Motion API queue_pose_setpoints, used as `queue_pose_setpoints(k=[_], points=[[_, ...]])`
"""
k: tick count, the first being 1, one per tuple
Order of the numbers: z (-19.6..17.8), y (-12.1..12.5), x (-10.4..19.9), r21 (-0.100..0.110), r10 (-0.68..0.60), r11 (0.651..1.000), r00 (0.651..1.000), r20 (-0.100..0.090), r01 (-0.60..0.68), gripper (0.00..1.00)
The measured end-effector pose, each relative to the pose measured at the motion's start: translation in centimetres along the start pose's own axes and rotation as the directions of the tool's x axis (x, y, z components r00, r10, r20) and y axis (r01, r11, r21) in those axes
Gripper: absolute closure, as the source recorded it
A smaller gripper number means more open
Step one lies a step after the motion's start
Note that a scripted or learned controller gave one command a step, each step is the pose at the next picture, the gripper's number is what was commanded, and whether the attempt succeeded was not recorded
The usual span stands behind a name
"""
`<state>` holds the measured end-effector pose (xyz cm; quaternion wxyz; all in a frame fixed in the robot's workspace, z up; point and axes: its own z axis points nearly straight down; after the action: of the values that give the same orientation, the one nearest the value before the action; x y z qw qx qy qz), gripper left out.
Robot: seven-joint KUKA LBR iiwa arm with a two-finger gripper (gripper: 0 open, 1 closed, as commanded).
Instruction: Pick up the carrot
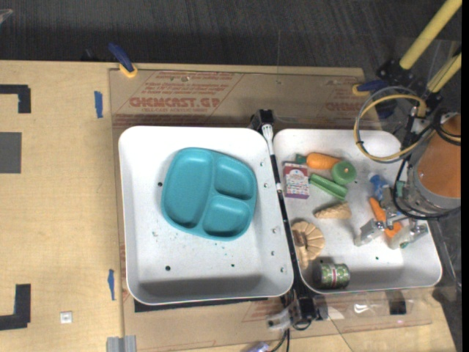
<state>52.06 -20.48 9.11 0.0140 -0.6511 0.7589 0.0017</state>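
Note:
The carrot, short and orange, lies on its side at the back of the right bin, its right end next to a round green piece. My gripper hangs low over the right half of the same bin, to the right of the carrot and nearer the front, apart from it. Small orange and silver parts show around the gripper's tip. The grey arm with its orange band rises behind it at the right edge.
In the right bin are a small pink box, a green stick, a tan bread piece, a fan-shaped tan item and a green can. The left bin holds a teal divided plate.

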Motion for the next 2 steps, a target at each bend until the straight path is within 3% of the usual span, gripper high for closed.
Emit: queue_pose_setpoints(k=[1, 2], points=[[-1.12, -0.26, 0.44, 0.008, 0.003, 1.000, 1.000, -0.010, -0.003, 1.00], [-1.08, -0.29, -0.45, 0.006, -0.004, 1.000, 1.000, 0.003, 0.004, 0.00]])
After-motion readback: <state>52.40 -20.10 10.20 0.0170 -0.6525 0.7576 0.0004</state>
